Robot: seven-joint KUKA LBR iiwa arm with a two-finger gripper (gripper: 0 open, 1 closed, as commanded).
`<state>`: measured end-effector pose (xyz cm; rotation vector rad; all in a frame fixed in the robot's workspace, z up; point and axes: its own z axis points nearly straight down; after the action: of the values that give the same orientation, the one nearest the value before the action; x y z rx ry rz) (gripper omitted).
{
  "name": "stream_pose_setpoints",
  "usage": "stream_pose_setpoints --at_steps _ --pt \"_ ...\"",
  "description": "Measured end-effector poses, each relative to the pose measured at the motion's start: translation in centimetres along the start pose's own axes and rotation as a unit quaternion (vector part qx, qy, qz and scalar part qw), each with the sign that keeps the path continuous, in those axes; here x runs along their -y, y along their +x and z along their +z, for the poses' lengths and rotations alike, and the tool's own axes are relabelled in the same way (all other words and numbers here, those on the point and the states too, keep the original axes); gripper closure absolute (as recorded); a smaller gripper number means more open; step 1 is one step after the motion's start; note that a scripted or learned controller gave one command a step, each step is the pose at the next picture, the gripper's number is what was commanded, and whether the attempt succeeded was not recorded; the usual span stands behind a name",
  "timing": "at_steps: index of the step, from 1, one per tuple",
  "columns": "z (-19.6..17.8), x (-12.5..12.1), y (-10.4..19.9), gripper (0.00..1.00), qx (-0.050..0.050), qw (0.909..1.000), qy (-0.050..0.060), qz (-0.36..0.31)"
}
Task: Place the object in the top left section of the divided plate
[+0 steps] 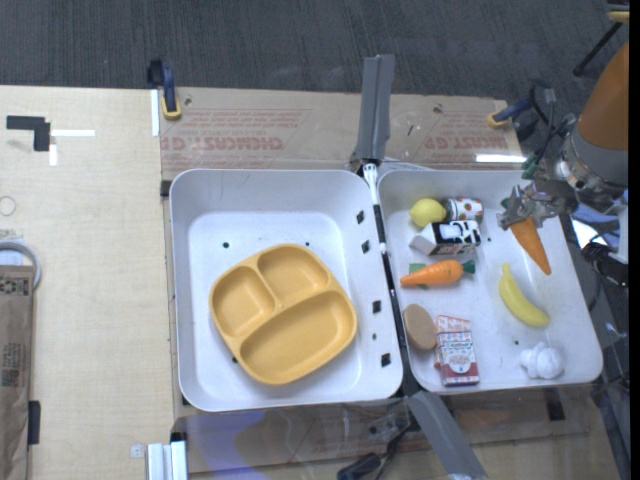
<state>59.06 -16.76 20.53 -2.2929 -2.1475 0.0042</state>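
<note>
I log: gripper [524, 211] over right bin [585, 313], jaws pinching an orange carrot [532, 244] by its top. Yellow divided plate [283, 312] sits in left bin [190, 298].

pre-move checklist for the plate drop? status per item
1. Toy carrot at gripper, hanging point down: ok.
2. Grip secure between the fingers: cannot tell.
3. Carrot lifted free of the right bin: cannot tell.
4. Yellow divided plate flat in the left bin: ok.
5. Top left section free: ok.
6. Divider between bins lies across the path; clearance: cannot tell.
</note>
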Motion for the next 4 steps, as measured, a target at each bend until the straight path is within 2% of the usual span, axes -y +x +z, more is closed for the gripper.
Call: stream_pose_setpoints --at_steps 1,2,3,4 --pt "7.8 7.6 6.1 1.0 -0.001 0.9987 0.002 0.052" --pt "1.5 4.8 13.4 1.0 0.0 0.9945 0.001 0.104" --pt "1.5 6.1 18.7 1.0 0.0 0.9989 0.001 0.047" --pt "1.5 4.8 25.5 1.0 0.0 0.9995 0.001 0.032"
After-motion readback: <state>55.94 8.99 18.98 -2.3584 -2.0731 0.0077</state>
